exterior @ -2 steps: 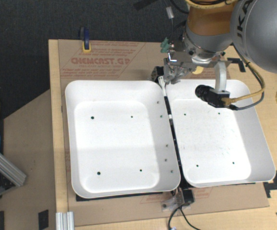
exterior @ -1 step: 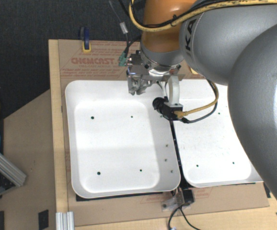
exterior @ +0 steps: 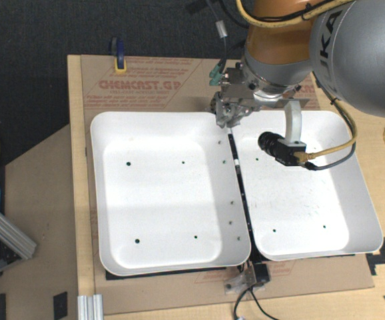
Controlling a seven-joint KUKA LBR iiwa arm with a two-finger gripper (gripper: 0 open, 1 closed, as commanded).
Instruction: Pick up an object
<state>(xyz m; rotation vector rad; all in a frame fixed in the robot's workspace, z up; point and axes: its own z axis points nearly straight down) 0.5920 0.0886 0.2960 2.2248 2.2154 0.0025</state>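
Overhead, the grey arm reaches in from the right, its orange band above the wrist, which points down at the far end of the seam between the left bin and the right bin. The gripper sits low over the bins' far rims; its opening and any load cannot be made out. No loose object is discernible in either bin.

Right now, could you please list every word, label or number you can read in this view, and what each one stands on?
"CHEMCAST GP": red print on the brown board behind the bins.
Smaller red lines beneath it: too blurred to read.
"K", the rest cut off: dark lettering on the grey arm.
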